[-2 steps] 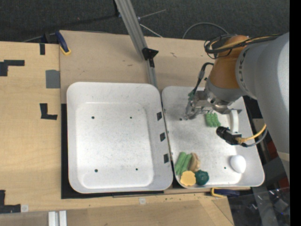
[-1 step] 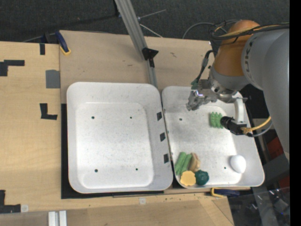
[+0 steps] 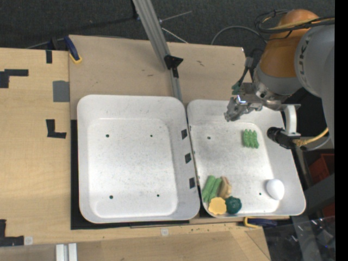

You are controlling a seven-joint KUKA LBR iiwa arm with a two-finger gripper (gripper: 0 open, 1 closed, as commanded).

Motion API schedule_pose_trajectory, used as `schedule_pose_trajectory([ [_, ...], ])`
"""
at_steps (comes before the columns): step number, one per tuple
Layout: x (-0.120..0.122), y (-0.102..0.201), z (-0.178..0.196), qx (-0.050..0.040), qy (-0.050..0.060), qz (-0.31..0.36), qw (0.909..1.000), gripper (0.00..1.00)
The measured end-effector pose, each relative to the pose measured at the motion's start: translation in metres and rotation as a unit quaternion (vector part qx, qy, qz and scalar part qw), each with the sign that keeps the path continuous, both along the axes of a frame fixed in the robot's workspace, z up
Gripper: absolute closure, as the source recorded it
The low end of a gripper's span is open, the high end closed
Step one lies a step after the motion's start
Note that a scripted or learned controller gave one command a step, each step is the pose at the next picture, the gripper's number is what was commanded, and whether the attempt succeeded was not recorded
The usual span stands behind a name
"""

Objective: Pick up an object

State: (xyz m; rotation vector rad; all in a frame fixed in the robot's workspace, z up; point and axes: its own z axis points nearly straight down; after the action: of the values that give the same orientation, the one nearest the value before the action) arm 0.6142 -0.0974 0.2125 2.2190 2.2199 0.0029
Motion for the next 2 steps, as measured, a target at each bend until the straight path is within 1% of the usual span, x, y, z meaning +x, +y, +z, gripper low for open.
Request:
schedule_pose_trajectory([
  [1,0.001,0.000,0.047,0.0000,-0.001,0.000,1.0000,1.00],
  [2,-0.031,0.048,0.045,0.0011,0.003,0.002,1.0000,1.00],
])
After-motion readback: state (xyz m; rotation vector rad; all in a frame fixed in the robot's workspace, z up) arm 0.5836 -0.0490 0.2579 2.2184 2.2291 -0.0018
